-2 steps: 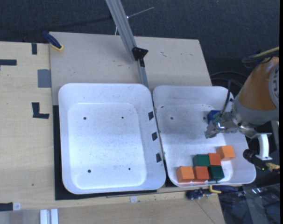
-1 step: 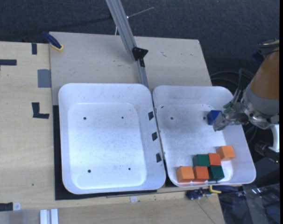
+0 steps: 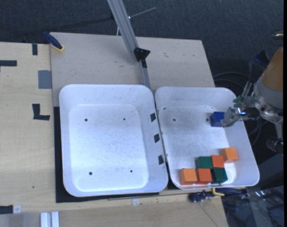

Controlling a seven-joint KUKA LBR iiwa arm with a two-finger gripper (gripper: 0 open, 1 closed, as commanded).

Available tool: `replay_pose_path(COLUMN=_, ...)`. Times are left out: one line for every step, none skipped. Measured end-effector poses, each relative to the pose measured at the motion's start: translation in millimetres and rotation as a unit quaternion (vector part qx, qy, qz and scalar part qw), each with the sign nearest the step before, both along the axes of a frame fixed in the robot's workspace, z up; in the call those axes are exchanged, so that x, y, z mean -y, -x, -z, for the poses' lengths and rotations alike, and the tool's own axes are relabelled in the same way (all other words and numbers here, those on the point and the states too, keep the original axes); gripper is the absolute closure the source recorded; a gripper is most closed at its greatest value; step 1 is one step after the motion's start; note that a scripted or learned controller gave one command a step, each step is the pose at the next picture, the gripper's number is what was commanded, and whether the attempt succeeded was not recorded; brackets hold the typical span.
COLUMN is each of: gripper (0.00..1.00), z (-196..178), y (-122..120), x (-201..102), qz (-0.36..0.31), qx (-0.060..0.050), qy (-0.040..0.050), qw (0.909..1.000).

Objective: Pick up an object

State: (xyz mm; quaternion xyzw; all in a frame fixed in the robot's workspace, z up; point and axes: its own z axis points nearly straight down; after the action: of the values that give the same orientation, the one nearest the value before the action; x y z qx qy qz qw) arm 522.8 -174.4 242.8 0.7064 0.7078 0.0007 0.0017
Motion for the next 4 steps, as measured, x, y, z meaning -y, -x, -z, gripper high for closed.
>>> replay_pose_path(gripper=1.00, z=6, y=2, x=-49, qz=-0.002, qx=-0.002, qy=-0.0011, qw=1.0000)
replay_pose_path(gripper=1.00, z=-3, y=-7, x=-104, qz=-0.003, qx=-0.002, qy=-0.0016, qw=1.0000)
replay_pose_path(gripper=1.00, z=11, y=-12, x=-157, qz=-0.003, qx=-0.004, qy=-0.0013, qw=1.0000)
replay_pose_path(gripper=1.00, z=22, y=-16, x=-209, qz=-0.002, qx=-0.004, qy=-0.0011, qw=1.0000)
